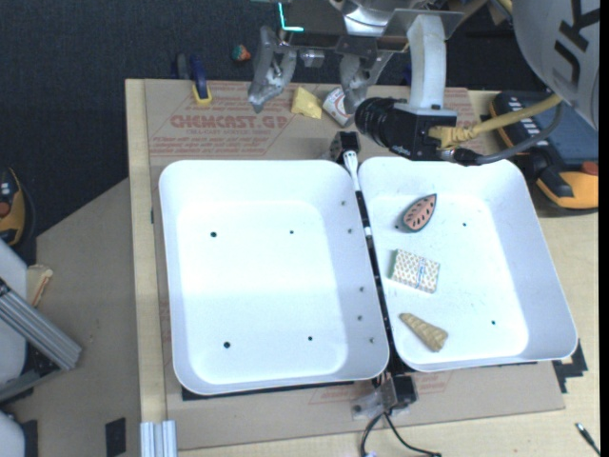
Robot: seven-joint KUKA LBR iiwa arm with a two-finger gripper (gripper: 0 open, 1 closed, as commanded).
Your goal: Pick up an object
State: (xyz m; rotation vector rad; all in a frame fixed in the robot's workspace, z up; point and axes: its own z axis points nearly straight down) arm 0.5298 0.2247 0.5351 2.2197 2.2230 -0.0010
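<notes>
Nearest the camera, the right bin (533, 255) holds three small things, all lying loose on its white floor. A tan cone-shaped shell (423, 331) lies closest, near the bin's front left part. Just beyond it sits a pale square patterned pad (417, 271), and farther again a reddish leaf-shaped piece (419, 212) with a dark rim. The three are apart from one another in a loose line up the bin's left half. The left bin (190, 255) shows only its white floor and a few dark dots.

Judging by this, the task is barely begun: nothing is lifted, and any of the three things remains to be picked.

Beyond the bins, the desk (152, 141) carries a brown sheet printed in red; the text looks like "CHEMCAST GP", though the end is partly hidden. A large pale letter pair, apparently "UK", shows on the arm's grey body at the top right.

Farthest back, the pincer (309, 74) hangs above the desk's far edge, well apart from the right bin's contents. Its two fingers stand spread with nothing between them. Reaching any object calls for a move toward the camera and down into the right bin.
</notes>
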